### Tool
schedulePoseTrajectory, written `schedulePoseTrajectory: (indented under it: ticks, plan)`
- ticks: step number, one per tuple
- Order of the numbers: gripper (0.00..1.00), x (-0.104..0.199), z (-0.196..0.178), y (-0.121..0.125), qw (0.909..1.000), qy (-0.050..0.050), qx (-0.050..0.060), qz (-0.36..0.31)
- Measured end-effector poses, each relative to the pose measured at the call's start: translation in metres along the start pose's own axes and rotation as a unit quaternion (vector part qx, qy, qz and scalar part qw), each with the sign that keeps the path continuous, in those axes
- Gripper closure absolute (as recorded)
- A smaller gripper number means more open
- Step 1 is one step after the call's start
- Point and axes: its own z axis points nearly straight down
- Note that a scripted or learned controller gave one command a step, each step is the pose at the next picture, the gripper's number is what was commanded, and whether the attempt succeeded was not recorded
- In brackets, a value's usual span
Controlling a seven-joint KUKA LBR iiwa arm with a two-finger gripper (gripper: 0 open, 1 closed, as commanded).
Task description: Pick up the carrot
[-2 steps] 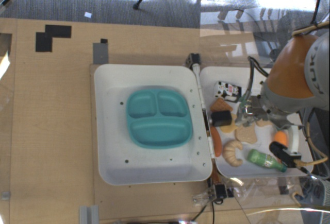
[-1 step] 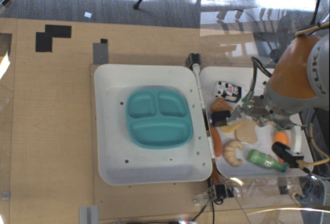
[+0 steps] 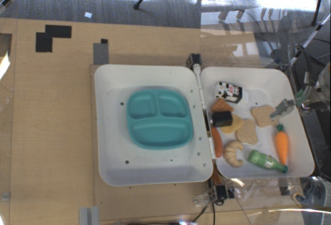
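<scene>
Gripper (image 3: 283, 108) hangs at the right bin's (image 3: 289, 81) right edge, just far of the carrot (image 3: 282, 147); whether it is released or clenched I cannot tell. Carrot lies near the right wall, long axis near-to-far, green top toward the gripper, with free floor on its left up to the bottle (image 3: 267, 161).

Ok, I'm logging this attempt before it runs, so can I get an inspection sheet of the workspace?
Surface: wooden bench bearing two white bins side by side.
Job's things: carrot lies in the right bin, near its right wall, leaf end up.
Clutter: green bottle, croissant, bread slices, black block in the right bin; teal divided plate in the left bin.
Grippers: gripper above the carrot, apart from it.
Cables: wires below the bins.
Surroundings: tripod legs on grey floor.
</scene>
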Motion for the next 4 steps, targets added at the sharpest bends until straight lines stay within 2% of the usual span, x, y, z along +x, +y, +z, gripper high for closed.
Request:
schedulePoseTrajectory:
  ticks: [1, 2, 3, 4]
  plan:
    - [0.00, -0.026, 0.091, -0.003, 0.9974, 0.008, 0.012, -0.070]
    - [0.00, -0.050, 0.184, 0.023, 0.9998, 0.006, 0.002, -0.021]
    - [1.00, -0.050, 0.171, 0.027, 0.9997, 0.004, -0.003, -0.023]
    - [1.00, -0.014, 0.103, 0.012, 0.9827, 0.005, 0.009, 0.185]
